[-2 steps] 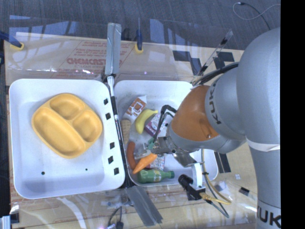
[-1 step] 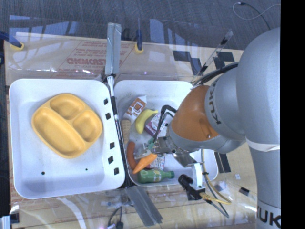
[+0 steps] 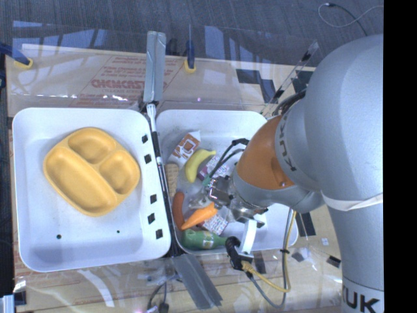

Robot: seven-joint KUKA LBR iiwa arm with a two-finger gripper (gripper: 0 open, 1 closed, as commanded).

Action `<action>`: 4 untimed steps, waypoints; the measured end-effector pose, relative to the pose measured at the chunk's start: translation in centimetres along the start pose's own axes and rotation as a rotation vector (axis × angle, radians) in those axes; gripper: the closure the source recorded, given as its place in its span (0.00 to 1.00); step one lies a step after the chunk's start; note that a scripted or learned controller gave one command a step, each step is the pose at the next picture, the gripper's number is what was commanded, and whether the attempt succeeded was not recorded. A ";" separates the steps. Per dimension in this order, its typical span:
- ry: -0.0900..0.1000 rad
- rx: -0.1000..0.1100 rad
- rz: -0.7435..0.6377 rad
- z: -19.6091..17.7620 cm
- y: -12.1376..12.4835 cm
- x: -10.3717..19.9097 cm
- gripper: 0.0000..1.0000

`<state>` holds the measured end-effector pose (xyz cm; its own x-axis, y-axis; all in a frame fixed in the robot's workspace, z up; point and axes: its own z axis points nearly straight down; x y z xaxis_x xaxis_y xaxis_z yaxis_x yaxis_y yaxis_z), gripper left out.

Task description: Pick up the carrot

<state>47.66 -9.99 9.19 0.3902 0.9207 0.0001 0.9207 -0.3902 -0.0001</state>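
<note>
The arm [image 3: 306, 155] is reaching in from the right and is bent low over the right bin [image 3: 195, 117], its orange band hanging above the clutter. The pincer [image 3: 218, 194] sits down among the items, near the middle of the bin, and from this angle I cannot tell whether it is wide, narrow or holding anything; the wrist hides the business end.

The carrot [image 3: 199, 217] lies in the lower left part of that bin, just beside the pincer and a touch below it. Its long axis runs at a gentle slant, thick end up toward the right by the wrist, thin tip down toward the left and the bin wall. It looks to rest on other packets rather than flat on the bin floor, which would explain the tilt.

It is a crowded neighbourhood. A reddish sausage-shaped item [image 3: 178, 208] stands along the left wall, touching or nearly touching the carrot's tip. A green bottle [image 3: 203, 240] lies just below, a banana [image 3: 196, 163] above, and a brown snack packet [image 3: 185, 147] beyond that.

In the left bin [image 3: 26, 194], the yellow divided plate [image 3: 91, 170] sits well apart from the action.

My read: the approach is lined up, the grab is unconfirmed, and the neighbours could get nudged.
</note>
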 end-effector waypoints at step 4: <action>0.001 0.004 0.391 -14.2 17.8 2.7 0.00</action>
<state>65.10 -14.44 23.40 0.7116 0.7026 0.0000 0.7026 -0.7116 -0.0039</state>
